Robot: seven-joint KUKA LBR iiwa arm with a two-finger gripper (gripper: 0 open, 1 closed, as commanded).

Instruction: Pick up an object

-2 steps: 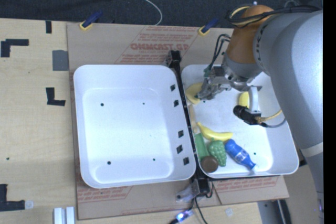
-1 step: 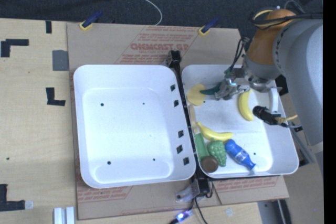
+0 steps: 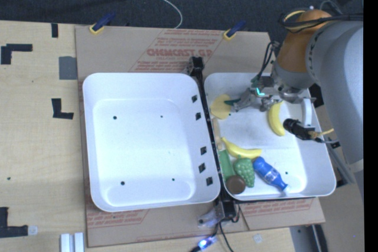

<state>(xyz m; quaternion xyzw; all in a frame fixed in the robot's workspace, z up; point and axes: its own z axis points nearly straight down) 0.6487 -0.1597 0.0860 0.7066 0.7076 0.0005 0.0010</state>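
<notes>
Two white bins (image 3: pixel 94 127) sit on cardboard (image 3: pixel 171 53) over a wooden bench (image 3: pixel 35 127); the gripper (image 3: pixel 239 104) state is unclear.

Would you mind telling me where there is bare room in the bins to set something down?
The left bin floor is bare. In the right bin, the near left corner is crowded: banana, blue bottle, green items. A small patch lies between that banana and the gripper.
</notes>
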